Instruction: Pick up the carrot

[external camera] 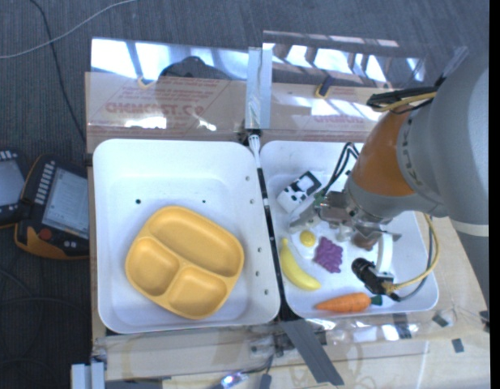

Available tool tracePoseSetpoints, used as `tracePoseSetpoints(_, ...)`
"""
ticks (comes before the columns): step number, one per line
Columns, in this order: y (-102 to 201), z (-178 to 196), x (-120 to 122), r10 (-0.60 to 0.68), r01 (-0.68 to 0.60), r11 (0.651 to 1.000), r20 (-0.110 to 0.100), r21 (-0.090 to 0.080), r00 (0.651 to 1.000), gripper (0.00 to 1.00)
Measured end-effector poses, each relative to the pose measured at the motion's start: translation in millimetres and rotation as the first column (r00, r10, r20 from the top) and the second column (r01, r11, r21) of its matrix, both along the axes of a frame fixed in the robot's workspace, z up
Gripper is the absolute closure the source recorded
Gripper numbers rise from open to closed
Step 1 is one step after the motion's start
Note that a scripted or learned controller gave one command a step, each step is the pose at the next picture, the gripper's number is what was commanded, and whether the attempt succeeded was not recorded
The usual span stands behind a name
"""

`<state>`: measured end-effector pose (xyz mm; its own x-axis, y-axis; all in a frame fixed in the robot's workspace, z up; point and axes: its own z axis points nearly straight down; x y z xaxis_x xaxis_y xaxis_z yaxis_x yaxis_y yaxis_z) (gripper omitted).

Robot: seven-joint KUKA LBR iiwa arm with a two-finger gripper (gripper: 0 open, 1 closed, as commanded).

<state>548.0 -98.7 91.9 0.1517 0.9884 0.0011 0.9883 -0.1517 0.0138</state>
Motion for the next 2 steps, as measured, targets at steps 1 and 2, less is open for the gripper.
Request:
tracePoseSetpoints(1, -0.1, 0.2, 12.3, 0.216, -0.216, 0.976, 0.000, -0.010, 0.976, 0.00)
tracePoseSetpoints(2, 1.0, 10.6, 13.4, 0.218, -0.218, 0.976, 0.002, -0.009, 0.976, 1.00)
